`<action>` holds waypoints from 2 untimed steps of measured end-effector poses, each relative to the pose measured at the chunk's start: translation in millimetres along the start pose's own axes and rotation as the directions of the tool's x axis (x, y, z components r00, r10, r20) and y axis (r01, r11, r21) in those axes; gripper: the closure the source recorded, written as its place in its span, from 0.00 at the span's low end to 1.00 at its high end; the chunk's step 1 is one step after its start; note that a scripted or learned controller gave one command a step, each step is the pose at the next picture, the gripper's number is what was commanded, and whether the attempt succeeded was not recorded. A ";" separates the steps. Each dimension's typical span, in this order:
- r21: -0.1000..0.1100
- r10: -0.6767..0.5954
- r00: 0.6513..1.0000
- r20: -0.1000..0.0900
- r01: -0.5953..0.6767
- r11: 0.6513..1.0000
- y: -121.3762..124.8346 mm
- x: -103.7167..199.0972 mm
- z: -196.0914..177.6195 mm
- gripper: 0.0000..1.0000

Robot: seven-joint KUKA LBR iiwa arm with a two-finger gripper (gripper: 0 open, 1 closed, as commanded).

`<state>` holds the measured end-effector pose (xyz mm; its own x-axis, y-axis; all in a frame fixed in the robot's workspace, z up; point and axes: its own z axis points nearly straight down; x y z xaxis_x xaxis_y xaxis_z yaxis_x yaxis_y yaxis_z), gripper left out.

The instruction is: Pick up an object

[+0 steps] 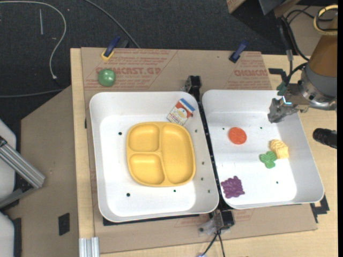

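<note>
My gripper (277, 113) hangs over the far right part of the right bin (257, 198), above and to the right of an orange round object (237, 135). A yellow object (278, 148) lies below the gripper, with a green object (267, 159) touching its lower left side. Purple grapes (232, 186) rest near the bin's front left. Nothing shows between the fingers.
The left bin (107, 197) holds a yellow divided plate (160, 153) and a small carton (180, 112) at its far edge. A green ball (106, 77) sits on the cardboard behind the left bin. Blue clamps (111, 49) hold the cardboard's far edge.
</note>
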<state>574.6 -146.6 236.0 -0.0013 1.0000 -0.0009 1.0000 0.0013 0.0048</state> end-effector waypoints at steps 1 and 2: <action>0.002 -0.005 1.000 -0.002 0.005 1.000 24.2 56.2 4.0 1.00; 0.003 -0.005 1.000 -0.003 0.005 1.000 44.1 108.4 12.9 1.00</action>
<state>618.6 -38.2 223.3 -0.0065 1.0000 0.0020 1.0000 0.0065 0.0022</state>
